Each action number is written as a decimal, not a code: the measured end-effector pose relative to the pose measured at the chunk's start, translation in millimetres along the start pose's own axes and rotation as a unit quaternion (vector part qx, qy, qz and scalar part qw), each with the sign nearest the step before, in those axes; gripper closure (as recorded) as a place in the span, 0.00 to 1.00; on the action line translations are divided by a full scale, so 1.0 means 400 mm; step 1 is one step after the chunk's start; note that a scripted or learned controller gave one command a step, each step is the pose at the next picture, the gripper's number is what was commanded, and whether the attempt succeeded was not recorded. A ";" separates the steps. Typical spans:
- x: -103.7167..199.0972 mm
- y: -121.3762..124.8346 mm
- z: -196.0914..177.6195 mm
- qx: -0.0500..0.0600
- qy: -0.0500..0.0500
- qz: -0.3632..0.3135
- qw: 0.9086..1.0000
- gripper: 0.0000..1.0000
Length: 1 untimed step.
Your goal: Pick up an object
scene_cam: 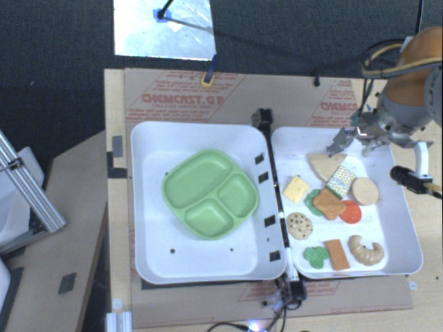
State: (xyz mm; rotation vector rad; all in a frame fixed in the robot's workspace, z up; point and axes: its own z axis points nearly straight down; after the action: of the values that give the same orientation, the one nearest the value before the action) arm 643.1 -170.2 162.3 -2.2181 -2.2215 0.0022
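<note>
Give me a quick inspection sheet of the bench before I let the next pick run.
Surface: two white bins; left bin, right bin.
Job's things: toy foods clustered in the right bin, among them cookie, croissant, cheese wedge.
Clutter: green divided plate in the left bin.
Grippers: gripper above the right bin's far edge.
Cables: black cable across the dark floor.
Surroundings: foil sheet beyond the bench.

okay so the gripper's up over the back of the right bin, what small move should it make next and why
Probably lower straight down a little. The gripper hovers above the tan wedge at the back of the right bin, with nothing between its fingers, and that wedge looks like the nearest piece.
</note>
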 end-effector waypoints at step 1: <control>0.002 0.002 0.103 -0.001 -0.001 0.000 1.000 0.00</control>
State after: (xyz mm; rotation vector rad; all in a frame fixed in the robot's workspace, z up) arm 643.8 -169.4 121.1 -2.2197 -2.2236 0.0006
